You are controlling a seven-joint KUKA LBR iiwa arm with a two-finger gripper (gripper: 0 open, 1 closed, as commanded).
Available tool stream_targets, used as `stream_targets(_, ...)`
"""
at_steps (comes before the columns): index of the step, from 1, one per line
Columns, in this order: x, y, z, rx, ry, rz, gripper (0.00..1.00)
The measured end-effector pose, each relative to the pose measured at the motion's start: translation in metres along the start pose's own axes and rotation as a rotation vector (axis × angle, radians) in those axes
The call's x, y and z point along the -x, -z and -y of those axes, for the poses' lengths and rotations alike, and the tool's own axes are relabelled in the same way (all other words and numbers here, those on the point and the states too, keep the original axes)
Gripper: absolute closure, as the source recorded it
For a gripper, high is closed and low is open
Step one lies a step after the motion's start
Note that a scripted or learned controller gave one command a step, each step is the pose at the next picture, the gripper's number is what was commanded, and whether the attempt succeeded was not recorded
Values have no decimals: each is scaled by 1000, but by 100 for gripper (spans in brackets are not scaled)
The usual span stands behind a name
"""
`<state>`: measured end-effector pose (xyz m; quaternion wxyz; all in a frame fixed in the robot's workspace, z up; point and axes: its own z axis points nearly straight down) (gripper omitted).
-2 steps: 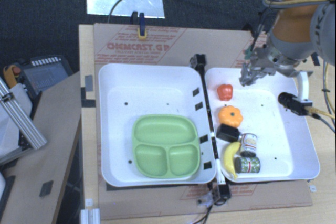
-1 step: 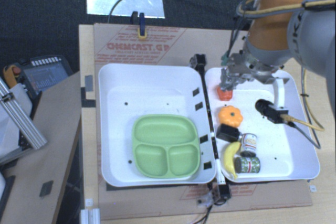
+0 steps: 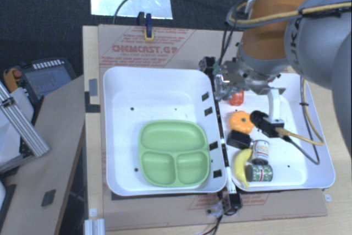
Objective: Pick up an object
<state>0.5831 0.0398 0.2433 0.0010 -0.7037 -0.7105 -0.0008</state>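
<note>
My gripper (image 3: 222,84) hangs over the far left corner of the right bin (image 3: 313,165), close to the wall between the two bins. A small red object (image 3: 236,98) lies just to its right and below it, partly covered by the wrist. Toward the front lie an orange pumpkin-like object (image 3: 240,121), a flat black block (image 3: 238,139), a yellow banana (image 3: 241,165) and two small cans (image 3: 260,150) (image 3: 258,173). Nothing shows in the gripper's grasp.
The left bin (image 3: 132,91) holds a green divided plate (image 3: 174,152) near its front right. A yellow cable (image 3: 300,137) trails across the right bin. The grey arm and its orange band (image 3: 275,14) cover the right bin's far end.
</note>
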Motion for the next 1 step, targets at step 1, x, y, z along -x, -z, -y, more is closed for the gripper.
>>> stream_targets(1,-57,-10,26,-2,1,0,100)
